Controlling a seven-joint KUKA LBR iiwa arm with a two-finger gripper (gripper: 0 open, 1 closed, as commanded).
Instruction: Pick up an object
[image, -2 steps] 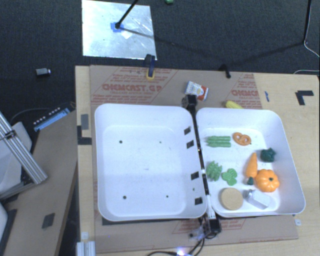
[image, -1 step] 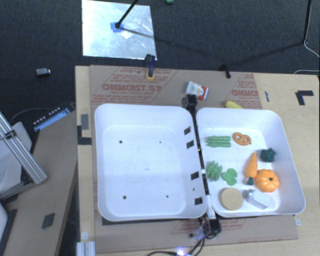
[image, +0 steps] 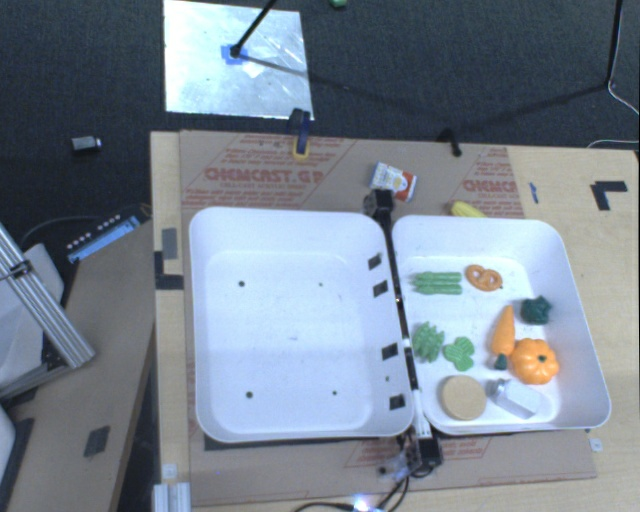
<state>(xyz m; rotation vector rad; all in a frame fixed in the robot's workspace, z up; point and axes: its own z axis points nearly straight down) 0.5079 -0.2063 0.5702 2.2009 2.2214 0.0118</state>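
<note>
The right bin (image: 570, 262) holds several toy foods. Green beans (image: 437, 283) lie near its far left, with a pretzel (image: 484, 277) beside them. A dark green broccoli piece (image: 535, 310) sits by the right wall. An orange carrot (image: 503, 330) stands next to an orange pumpkin (image: 533, 362). Two green leafy pieces (image: 428, 341) (image: 459, 352) lie left of the carrot. A round tan cookie (image: 463, 397) and a grey-white object (image: 512, 397) rest near the front wall.
The left bin (image: 210, 250) lies beside the right one on the cardboard-covered bench. A yellow item (image: 466, 210) and a small orange-white packet (image: 393, 180) lie behind the bins. A clamp (image: 299, 133) stands at the bench's far edge.
</note>
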